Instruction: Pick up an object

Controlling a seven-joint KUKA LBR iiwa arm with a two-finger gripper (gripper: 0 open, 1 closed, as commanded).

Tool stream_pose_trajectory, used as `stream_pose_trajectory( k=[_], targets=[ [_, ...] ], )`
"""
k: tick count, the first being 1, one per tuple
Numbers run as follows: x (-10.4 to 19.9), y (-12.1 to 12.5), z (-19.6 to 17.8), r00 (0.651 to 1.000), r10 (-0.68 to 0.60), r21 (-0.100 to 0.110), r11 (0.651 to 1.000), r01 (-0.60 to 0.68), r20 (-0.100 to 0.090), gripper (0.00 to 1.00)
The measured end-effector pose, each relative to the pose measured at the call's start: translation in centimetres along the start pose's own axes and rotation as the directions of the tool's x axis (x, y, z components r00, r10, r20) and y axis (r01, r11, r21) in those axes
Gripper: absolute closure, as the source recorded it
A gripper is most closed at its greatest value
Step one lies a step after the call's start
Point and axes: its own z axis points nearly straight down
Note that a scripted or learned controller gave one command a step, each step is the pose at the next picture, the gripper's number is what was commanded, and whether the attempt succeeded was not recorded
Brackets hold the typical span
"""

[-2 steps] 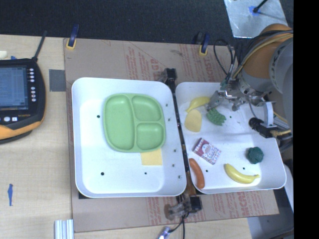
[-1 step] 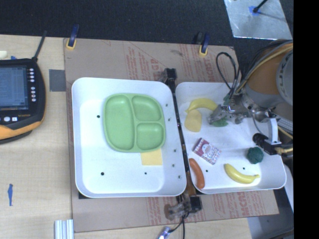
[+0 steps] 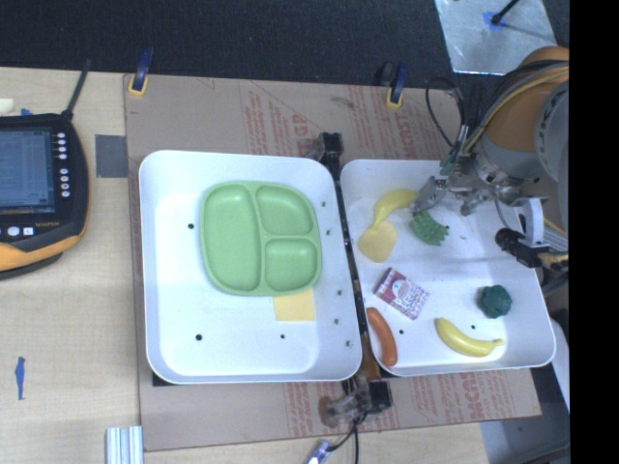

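The green broccoli piece (image 3: 428,228) lay just beside my gripper (image 3: 447,195), toward seven o'clock, in the right bin (image 3: 522,351); my jaws stood spread, holding nothing.

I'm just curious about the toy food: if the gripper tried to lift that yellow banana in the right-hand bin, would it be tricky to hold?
Probably a little. The banana looks smooth and glossy, so it may slip between hard fingers. Its curved, rounded body could rock or spin if nudged. It looks like hollow plastic, so likely light, and it lies near the right bin wall, leaving little room.
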Motion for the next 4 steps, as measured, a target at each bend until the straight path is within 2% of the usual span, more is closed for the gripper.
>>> stream_pose_trajectory(
  k=[1, 2, 3, 4],
  targets=[
    [2.4, -4.7, 0.0, 1.0, 0.002, 0.0, 1.0, -0.002, 0.001, 0.0],
    [-1.5, 0.0, 0.0, 1.0, 0.002, -0.002, 1.0, -0.002, 0.0, 0.0],
    [0.4, -4.9, 0.0, 1.0, 0.002, 0.0, 1.0, -0.002, 0.001, 0.0],
    [0.3, -4.9, -1.0, 1.0, 0.001, 0.001, 1.0, -0.001, 0.002, 1.0]
  ],
)
